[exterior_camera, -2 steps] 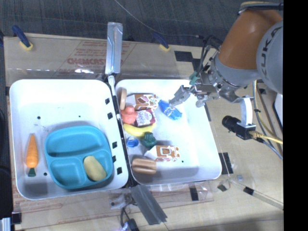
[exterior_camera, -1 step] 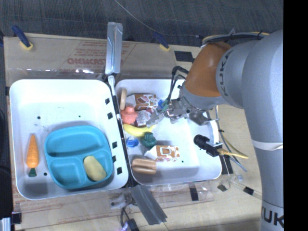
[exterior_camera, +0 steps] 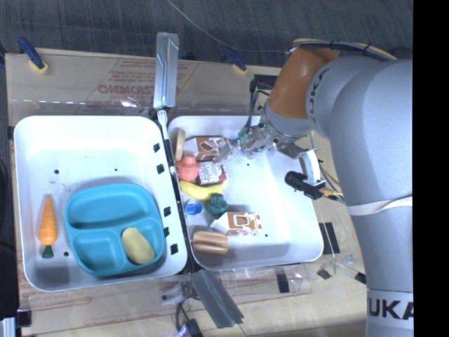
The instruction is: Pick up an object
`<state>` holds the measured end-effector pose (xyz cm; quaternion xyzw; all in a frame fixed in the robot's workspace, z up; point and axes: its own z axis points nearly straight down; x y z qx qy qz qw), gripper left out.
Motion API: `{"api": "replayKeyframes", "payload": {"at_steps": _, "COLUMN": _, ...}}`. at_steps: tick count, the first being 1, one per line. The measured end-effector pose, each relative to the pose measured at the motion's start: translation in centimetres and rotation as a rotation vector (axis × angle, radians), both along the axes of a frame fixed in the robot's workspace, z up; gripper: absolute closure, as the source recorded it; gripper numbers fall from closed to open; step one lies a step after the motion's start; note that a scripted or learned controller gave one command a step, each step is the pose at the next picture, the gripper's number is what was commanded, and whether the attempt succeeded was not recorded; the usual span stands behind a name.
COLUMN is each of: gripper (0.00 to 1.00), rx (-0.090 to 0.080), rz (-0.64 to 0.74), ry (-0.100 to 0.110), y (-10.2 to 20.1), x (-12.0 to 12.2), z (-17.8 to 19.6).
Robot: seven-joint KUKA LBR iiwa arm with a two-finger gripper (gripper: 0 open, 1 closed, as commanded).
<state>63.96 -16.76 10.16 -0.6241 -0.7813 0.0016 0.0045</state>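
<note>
My gripper (exterior_camera: 237, 146) reaches down into the back of the right bin (exterior_camera: 295, 216), under the orange-banded wrist (exterior_camera: 298, 83). Its tip is at a brown printed box (exterior_camera: 208, 146) in the pile along the bin's left wall. The pile also holds a tan round biscuit (exterior_camera: 179, 144), a pink-red piece (exterior_camera: 186, 168), a dark packet (exterior_camera: 210, 175) and a yellow banana (exterior_camera: 203, 189). Nearer the front lie a teal toy (exterior_camera: 217, 204), a small blue cap (exterior_camera: 193, 207), a white and orange carton (exterior_camera: 243, 222) and a hot dog bun (exterior_camera: 210, 241).
The left bin (exterior_camera: 42, 139) holds a blue divided tray (exterior_camera: 105, 216) with a yellow potato-like item (exterior_camera: 138, 245) in it, and a carrot (exterior_camera: 47, 220) beside the tray. The arm's grey body covers the right bin's right side. A metal bar (exterior_camera: 165, 69) stands between the bins at the back.
</note>
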Motion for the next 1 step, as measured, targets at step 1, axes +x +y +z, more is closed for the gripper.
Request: {"api": "replayKeyframes", "payload": {"at_steps": 1, "gripper": 0.00, "rx": -0.004, "rz": 0.217, "ry": -0.017, "y": 1.35, "x": -4.30, "z": 0.13}}
